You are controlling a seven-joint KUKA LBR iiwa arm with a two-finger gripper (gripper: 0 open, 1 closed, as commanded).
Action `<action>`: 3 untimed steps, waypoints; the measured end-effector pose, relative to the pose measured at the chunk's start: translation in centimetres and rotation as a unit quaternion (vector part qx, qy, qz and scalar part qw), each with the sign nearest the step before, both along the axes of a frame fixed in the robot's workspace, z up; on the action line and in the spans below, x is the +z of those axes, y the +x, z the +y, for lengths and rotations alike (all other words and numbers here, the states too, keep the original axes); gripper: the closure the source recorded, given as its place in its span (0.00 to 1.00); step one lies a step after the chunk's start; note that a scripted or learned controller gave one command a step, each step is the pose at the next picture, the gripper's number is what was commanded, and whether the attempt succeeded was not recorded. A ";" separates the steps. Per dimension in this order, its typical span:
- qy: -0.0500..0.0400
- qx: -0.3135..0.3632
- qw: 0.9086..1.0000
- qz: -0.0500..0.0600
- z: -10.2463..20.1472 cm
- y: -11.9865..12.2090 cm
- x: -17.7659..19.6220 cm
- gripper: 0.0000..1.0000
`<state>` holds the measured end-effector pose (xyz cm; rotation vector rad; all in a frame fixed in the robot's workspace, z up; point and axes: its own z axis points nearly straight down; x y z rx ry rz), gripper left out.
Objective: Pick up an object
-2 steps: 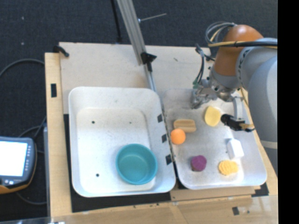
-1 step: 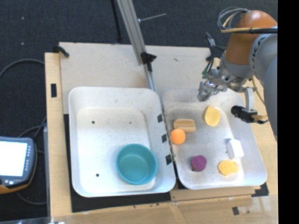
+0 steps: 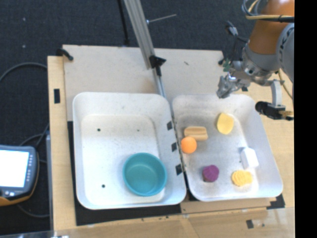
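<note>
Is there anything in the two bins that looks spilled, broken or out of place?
Nothing stands out. The teal bowl sits upright in the left bin, and the small items, such as the orange ball and purple piece, lie separately in the right bin.

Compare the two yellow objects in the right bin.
The upper yellow piece looks smooth and oval; the lower yellow piece looks ridged and flatter. The upper one lies near the bin's far end, closer to the gripper; the lower one lies near the front rim, under the white block. Both are yellow, lying loose in the right bin.
</note>
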<state>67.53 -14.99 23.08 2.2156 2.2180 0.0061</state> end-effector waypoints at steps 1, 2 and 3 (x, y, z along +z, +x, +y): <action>0.001 0.002 1.000 0.004 4.5 -2.7 -0.8 1.00; 0.001 0.002 1.000 0.004 8.7 -5.0 -1.4 1.00; 0.002 0.003 1.000 0.004 13.5 -7.7 0.1 1.00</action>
